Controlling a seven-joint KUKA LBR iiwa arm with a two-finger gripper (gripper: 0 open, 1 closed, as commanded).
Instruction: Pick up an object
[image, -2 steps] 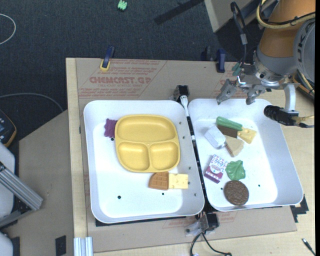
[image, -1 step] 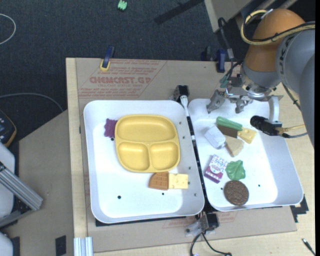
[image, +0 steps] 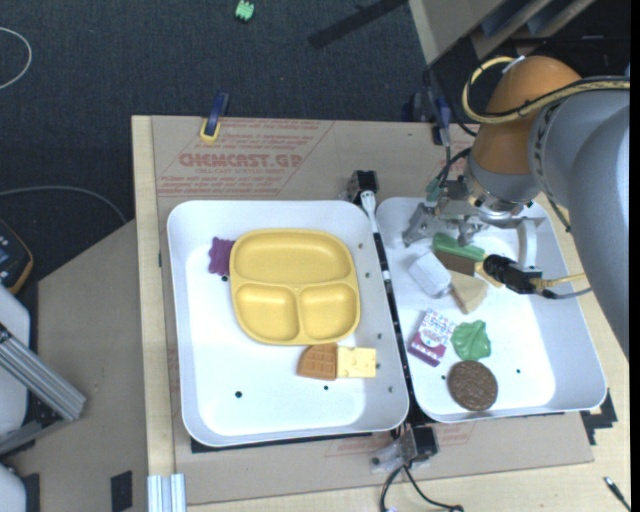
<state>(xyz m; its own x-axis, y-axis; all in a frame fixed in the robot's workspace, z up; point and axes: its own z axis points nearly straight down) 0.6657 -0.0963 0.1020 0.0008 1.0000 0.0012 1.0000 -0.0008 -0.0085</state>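
The two-finger gripper (image: 452, 228) of the grey arm hung low over the far end of the right-hand shallow white bin (image: 560, 380), and whether it had closed on anything could not be told from the slanted overhead view. Directly beneath it lay a green-and-brown block-shaped object (image: 462, 254), touching or nearly touching a pale wedge-shaped piece (image: 469, 293), with a small white object (image: 429, 273) just beside them toward the centre divide. No item could be seen clearly caught by the tool.

To take the block cleanly, the descent probably needed to be centred on it alone, since its neighbours crowded close enough to be nudged or dragged along. Its far side sat near the bin's rear wall, leaving little margin there.

Nearer the camera in the same bin rested a pink-and-white packet (image: 432, 336), a green leafy toy (image: 471, 340) and a round brown disc (image: 472, 385), grouped together but well apart from the gripper. The bin's right half looked open, offering room for a lift and retreat.

In the left-hand white bin (image: 200, 390) sat a yellow three-compartment plastic tray (image: 294, 283), a purple piece (image: 220, 255) at its far-left corner, and a brown waffle-like square (image: 320, 362) touching a yellow block (image: 358, 362) just before it.
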